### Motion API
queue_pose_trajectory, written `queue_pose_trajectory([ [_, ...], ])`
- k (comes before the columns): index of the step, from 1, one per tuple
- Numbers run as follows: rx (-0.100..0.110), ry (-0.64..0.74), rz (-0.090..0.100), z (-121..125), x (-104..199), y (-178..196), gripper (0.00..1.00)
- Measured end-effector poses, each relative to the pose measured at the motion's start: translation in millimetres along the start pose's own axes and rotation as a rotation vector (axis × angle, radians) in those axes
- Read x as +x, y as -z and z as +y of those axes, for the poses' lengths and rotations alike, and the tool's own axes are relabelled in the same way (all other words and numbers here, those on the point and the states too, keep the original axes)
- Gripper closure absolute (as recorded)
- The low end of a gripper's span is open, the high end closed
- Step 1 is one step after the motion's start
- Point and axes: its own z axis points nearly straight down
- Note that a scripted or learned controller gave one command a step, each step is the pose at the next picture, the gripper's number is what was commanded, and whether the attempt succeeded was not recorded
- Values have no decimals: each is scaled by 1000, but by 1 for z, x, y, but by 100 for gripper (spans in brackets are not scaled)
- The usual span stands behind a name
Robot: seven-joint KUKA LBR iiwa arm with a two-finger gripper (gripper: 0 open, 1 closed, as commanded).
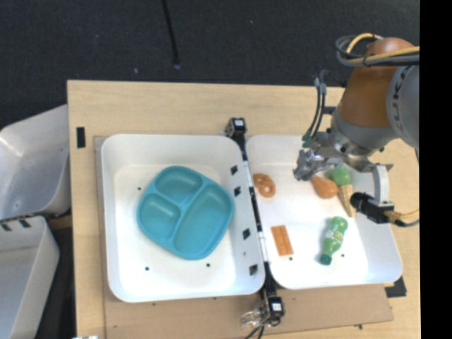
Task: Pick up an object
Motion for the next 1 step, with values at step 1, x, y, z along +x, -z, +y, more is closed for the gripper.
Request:
queue_pose_trajectory([
  [1,4,6,1,-9,56,-2,100],
])
